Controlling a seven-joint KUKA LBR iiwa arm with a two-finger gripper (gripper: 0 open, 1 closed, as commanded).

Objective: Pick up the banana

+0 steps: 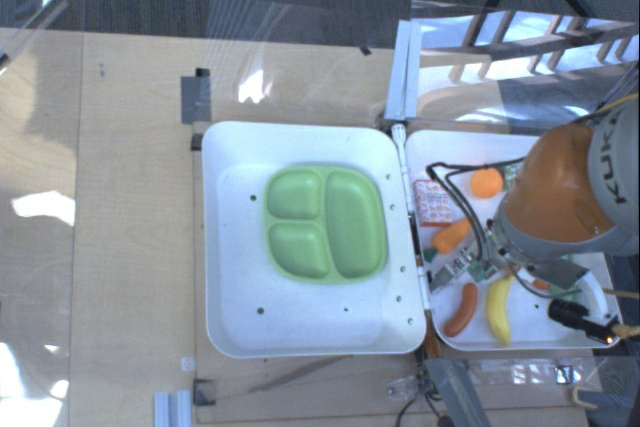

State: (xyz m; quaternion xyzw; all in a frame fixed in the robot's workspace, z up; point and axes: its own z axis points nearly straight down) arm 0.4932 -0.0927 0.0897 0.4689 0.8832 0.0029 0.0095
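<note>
The yellow banana lies near the front edge of the right bin, its length running front to back. The gripper hangs low over that bin, just above and to the left of the banana's upper end. The arm's orange band and grey wrist cover much of the bin's right half. Nothing shows held in the gripper.
A brown sausage lies just left of the banana. An orange carrot, a red-and-white packet and an orange ball lie further back. The left bin holds a green divided plate.
</note>
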